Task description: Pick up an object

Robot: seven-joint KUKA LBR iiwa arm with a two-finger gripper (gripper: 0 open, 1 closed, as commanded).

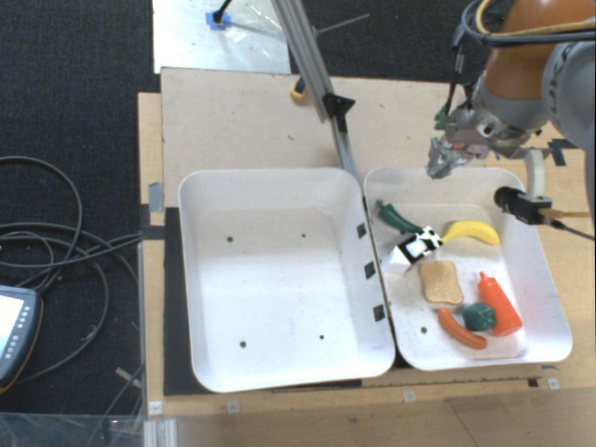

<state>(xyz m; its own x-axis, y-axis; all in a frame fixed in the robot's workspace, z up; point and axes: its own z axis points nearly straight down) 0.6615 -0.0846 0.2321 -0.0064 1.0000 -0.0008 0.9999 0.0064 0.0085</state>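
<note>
The arm (545, 59) comes in from the upper right of the frame, its orange band bulging at the top right corner and the grey wrist slanting down and to the left from there. At its end the pincer (442, 164) hangs over the upper edge of the right bin (549, 329), near that bin's back rim and above the objects lying lower down. The tip is small and seen from above, so whether the pincer is open or closed cannot be told; nothing can be seen in its grip.

The objects to pick from all lie in the right bin, in the centre right of the frame. A dark green item (397, 218) lies nearest the pincer, just below and left of it, close to the wall shared with the left bin (270, 273). Beside it sits a small black-and-white block (417, 246), and to its right a yellow banana (472, 233). Below these is a tan slice of bread (440, 282). Lower still, an orange sausage (462, 330) lies slanted, touching or just beside a dark green lump (479, 318), with a red-orange bottle (498, 304) at its right.

Both bins rest on the pale tabletop (233, 119). A grey metal pole (307, 40) slants down from the top centre to the gap between the bins. Black cables (56, 240) loop over the dark floor at the left of the frame.
</note>
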